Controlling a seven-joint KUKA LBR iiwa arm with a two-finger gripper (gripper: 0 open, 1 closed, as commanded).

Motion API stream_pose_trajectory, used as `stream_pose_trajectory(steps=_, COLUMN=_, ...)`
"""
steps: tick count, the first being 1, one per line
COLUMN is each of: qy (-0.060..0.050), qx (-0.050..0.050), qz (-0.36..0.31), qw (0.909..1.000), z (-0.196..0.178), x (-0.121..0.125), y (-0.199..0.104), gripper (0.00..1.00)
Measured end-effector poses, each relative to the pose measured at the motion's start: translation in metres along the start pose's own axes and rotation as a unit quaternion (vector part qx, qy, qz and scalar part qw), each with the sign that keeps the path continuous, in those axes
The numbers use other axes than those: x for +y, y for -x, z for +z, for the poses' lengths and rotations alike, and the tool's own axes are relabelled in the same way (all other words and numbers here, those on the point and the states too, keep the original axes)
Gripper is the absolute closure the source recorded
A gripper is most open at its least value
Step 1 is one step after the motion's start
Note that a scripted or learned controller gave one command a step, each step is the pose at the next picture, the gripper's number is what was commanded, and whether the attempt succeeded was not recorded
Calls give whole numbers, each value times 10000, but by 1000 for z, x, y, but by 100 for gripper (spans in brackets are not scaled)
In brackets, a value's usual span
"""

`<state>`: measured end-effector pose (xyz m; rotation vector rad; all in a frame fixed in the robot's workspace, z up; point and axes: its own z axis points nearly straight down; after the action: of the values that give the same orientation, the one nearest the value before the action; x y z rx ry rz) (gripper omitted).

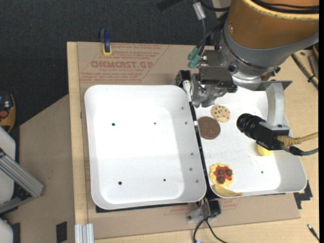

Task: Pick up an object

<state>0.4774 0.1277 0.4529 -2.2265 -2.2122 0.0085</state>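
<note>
From the camera view above the bench, two shallow white bins sit side by side. The left bin (136, 146) shows a bare floor with four small dark dots. The right bin (283, 184) holds the toy foods: a tan chocolate-chip cookie (220, 113) toward its 11 o'clock corner, a round brown cookie (209, 128) just beside it at 7 o'clock, near the divider between the bins, and a pale tart with red berries (221, 175) at the bin's 7 o'clock corner, touching the rim. A yellow object (264, 150) peeks out at 3 o'clock of the brown cookie, mostly hidden by a black cylindrical fixture (255, 129) carried on the arm.

The arm (268, 24) enters from 1 o'clock and covers the right bin's far side. The gripper (201, 99) hangs over the bin's 11 o'clock corner, just beside the chip cookie; whether it is spread or pressed together, I cannot tell.

Around the bins, a cardboard sheet (126, 59) with red printing lies under them, with a blue-and-yellow clamp (106, 41) at its 11 o'clock edge.
</note>
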Motion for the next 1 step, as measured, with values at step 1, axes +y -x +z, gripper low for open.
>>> stream_pose_trajectory(steps=1, qy=-3, qx=2, qz=-51, qw=10000, z=51, x=1, y=-42, gripper=100)
